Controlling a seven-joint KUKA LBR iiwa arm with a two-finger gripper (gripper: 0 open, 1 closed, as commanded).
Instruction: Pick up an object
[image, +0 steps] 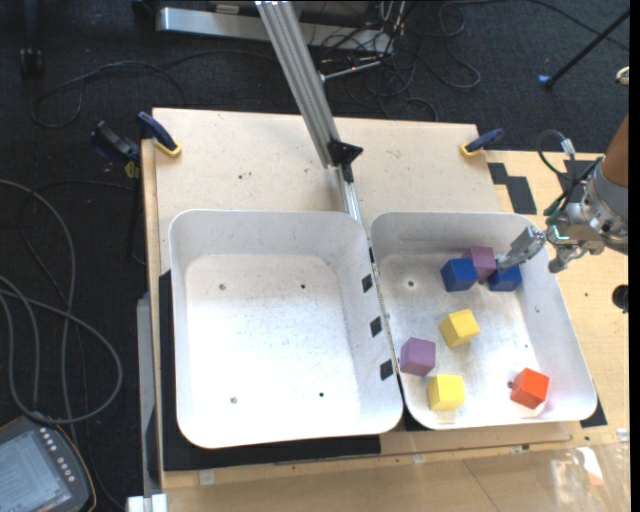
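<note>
The right bin (556, 300) holds seven cubes; the gripper (515, 262) has its fingers spread over a blue cube (505, 279) near the bin's far edge.

This is a robotics lab or test room, not a home. A pale board serves as the bench (300, 160), held by clamps (160, 135) at its far corners, and it bears two shallow white bins (190, 240) side by side. Loose cables (60, 250) trail over the dark carpet (70, 60) around it, a metal pole (305, 85) slants in from the far edge, and a handheld control screen (35, 475) lies at the near left corner.
</note>
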